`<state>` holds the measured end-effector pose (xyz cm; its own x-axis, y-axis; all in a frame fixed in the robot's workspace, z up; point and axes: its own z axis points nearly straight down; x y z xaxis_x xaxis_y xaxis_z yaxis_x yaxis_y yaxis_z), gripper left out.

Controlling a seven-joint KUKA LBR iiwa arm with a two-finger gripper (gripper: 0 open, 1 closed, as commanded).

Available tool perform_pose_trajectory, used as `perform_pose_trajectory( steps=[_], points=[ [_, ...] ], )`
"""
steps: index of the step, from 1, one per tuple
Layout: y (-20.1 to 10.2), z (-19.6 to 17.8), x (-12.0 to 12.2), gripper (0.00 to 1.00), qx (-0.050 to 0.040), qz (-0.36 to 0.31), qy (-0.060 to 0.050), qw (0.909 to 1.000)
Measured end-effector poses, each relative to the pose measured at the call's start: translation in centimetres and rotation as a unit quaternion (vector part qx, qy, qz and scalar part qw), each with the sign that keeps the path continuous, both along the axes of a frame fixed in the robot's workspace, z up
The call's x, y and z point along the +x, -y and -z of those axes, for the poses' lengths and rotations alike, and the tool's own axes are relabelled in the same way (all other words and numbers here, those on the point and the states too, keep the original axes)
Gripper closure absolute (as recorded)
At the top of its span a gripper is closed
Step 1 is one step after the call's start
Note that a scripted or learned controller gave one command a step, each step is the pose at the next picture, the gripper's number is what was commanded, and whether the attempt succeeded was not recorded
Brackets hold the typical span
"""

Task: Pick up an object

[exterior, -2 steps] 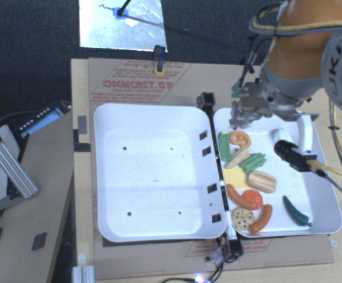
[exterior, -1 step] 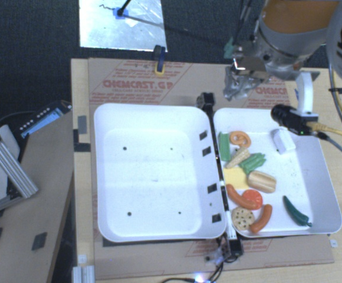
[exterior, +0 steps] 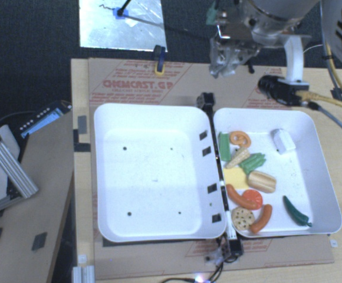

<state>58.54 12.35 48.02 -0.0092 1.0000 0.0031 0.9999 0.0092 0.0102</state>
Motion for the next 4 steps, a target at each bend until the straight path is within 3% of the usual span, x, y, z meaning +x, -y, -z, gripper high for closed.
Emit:
perform_pose_trajectory(
  steps=[1, 2, 3, 4],
  points=[
    [-1.8, -5.0, -2.0, 1.0, 0.0, 0.001, -0.001, 1.0],
    [1.6, -5.5, 5.1, 1.0, -0.002, 0.006, -0.002, 1.0],
    [1.4, -5.5, 4.9, 0.0, -0.0016, 0.003, -0.004, 1.0],
    [1.3, -6.7, 4.9, 1.0, -0.0016, 0.001, -0.002, 1.0]
  ],
)
